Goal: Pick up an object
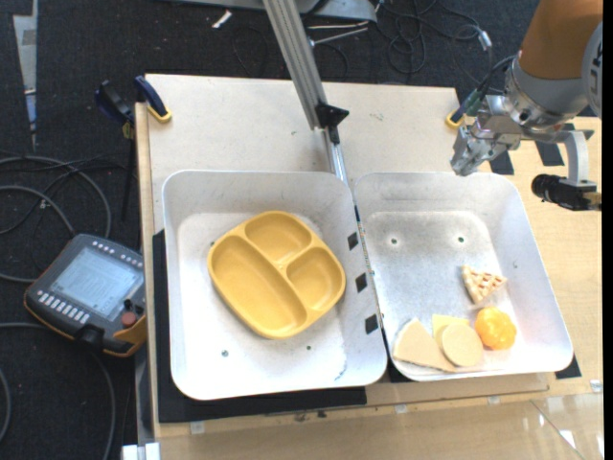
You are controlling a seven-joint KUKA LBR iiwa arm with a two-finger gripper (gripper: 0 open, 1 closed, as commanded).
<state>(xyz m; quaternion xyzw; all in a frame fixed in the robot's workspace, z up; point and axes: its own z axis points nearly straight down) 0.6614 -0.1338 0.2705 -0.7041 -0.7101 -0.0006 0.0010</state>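
Observation:
In the right bin (pixel 421 214) lie a waffle-patterned wedge (pixel 483 283), an orange round piece (pixel 495 329), and pale flat slices (pixel 441 343) near the front wall. A yellow divided plate (pixel 277 272) rests in the left bin (pixel 192 257). My gripper (pixel 467 158) hangs above the right bin's back right rim, well behind the food pieces, with nothing seen between its fingers.
A metal pole (pixel 302 65) slants down to the seam between the bins. A teach pendant (pixel 86 290) lies on the floor at the left. Yellow-tipped clamps (pixel 153 103) sit at the bench's back corners. Cables trail over the dark floor.

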